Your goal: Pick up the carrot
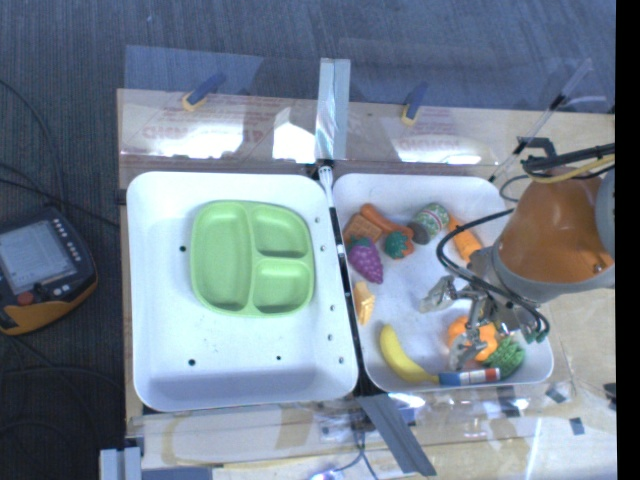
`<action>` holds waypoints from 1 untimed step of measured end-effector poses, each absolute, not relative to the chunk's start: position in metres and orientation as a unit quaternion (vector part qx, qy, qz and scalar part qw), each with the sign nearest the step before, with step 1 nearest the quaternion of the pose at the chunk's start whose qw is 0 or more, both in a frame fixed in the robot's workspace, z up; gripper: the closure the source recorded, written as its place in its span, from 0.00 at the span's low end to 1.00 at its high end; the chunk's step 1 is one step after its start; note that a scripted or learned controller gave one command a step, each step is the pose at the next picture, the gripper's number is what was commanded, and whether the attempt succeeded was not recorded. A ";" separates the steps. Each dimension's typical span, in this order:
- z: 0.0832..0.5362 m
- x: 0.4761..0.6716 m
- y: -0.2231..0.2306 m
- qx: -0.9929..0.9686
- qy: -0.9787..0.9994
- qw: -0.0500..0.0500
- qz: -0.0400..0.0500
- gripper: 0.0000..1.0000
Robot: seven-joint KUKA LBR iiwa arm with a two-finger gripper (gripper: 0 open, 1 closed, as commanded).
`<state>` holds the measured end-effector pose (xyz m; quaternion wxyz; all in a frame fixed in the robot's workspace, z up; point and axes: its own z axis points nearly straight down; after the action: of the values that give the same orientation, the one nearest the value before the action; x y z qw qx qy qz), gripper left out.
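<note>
The carrot [376, 222] lay at the upper left of the right bin [420, 298], well apart from the gripper [470, 333] lower right. It looked light, stiff, smooth plastic; mid-body seemed best. Gripper state: I couldn't tell.

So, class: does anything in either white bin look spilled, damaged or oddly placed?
Nothing stands out. The green three-compartment plastic plate lies flat in the left white bin; toy foods, including the yellow plastic banana, lie loose in the right one.
</note>
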<state>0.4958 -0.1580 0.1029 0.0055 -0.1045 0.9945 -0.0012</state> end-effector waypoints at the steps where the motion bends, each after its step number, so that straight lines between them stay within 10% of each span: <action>1: 0.113 0.496 -0.157 -0.106 0.994 0.004 -0.002 1.00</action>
<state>0.4961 -0.1565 0.1127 0.0042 -0.1058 0.9944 -0.0016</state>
